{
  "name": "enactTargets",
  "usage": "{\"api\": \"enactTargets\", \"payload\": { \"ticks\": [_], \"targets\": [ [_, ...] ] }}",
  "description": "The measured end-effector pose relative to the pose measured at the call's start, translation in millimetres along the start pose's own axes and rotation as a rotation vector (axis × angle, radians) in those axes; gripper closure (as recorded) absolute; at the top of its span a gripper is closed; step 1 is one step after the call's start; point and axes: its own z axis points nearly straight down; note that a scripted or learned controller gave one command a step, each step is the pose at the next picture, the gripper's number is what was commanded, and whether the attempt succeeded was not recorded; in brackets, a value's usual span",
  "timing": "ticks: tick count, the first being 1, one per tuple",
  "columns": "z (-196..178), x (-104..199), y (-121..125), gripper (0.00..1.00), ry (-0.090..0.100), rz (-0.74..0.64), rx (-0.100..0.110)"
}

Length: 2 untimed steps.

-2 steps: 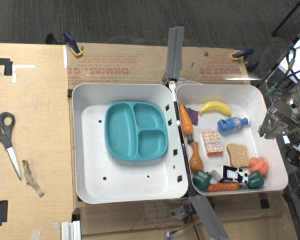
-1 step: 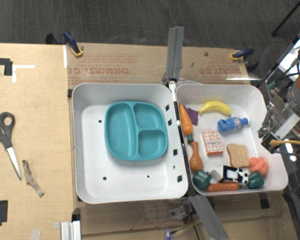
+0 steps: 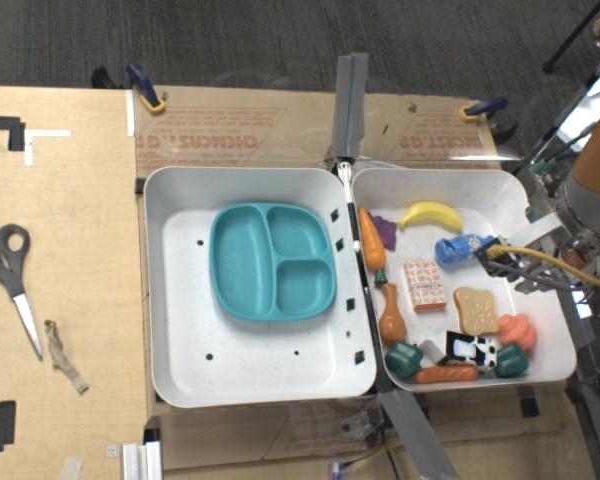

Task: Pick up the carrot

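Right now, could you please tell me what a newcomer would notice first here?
The teal divided plate lying alone in the left bin stands out first. The right bin, crowded by contrast, shows a yellow banana near its far wall and the orange carrot along its left wall.

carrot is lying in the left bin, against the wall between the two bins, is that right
Not quite. The carrot lies in the right bin, not the left one. The rest holds: it lies against the wall between the two bins, as the camera view shows.
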Motion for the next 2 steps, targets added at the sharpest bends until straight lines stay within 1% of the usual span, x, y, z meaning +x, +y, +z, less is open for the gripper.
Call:
{"api": "enactTargets", "payload": {
  "ticks": [1,2],
  "targets": [
    [-15,-14,-10,1.00,0.001,0.132,-0.001],
    [26,-21,32,1.00,0.001,0.137,0.001]
  ]
}}
